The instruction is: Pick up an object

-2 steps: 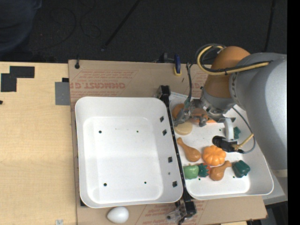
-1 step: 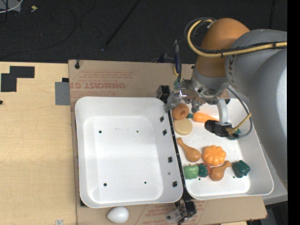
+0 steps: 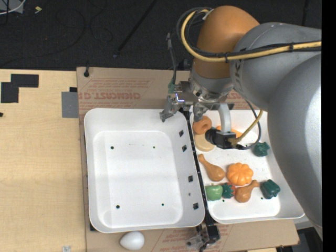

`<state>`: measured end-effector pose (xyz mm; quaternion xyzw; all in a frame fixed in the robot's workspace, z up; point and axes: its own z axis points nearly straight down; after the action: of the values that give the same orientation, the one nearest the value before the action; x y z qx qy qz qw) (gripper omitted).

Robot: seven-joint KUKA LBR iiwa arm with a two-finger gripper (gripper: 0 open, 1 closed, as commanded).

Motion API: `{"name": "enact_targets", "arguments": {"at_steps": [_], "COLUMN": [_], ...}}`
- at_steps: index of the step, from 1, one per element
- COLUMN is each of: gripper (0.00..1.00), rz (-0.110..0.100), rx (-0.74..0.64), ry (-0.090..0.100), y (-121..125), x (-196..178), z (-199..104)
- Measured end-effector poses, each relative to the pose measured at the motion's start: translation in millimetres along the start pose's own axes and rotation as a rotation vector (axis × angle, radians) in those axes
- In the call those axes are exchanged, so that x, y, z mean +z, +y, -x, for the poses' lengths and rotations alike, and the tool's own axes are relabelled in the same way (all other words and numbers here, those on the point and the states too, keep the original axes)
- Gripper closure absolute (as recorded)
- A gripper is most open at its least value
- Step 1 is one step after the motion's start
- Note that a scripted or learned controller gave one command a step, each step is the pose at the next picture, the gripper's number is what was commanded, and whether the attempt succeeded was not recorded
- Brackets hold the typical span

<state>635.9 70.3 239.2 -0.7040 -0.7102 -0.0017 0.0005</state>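
My gripper (image 3: 198, 111) hangs over the far left corner of the right bin (image 3: 286, 210), close to the divider between the two bins. Just below it lie an orange curved toy (image 3: 201, 125) and a pale tan disc (image 3: 203, 144). Further forward in the same bin are a brown drumstick (image 3: 210, 168), an orange pumpkin (image 3: 239, 173), a green pepper (image 3: 213, 192), a small red piece (image 3: 227, 189), a second drumstick (image 3: 245, 190) and two dark green pieces (image 3: 269, 188) (image 3: 261, 149). Nothing shows between the fingers.
The left bin (image 3: 94, 140) lies beside the right one, their rims touching. A white egg (image 3: 132, 240) rests on the cardboard in front of the left bin, outside both. The grey arm covers the right bin's far right side.
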Motion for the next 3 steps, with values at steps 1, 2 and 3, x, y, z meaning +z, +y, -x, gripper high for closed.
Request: {"name": "enact_targets", "arguments": {"at_steps": [1,2,3], "gripper": [0.00,0.00,1.00], "rz": [-0.004,-0.005,-0.008], "rx": [0.001,-0.003,0.003], "ry": [0.000,0.001,-0.005], "y": [-30,-50,-49], "x": [-26,-31,-41], "z": [-63,-172,-165]}}
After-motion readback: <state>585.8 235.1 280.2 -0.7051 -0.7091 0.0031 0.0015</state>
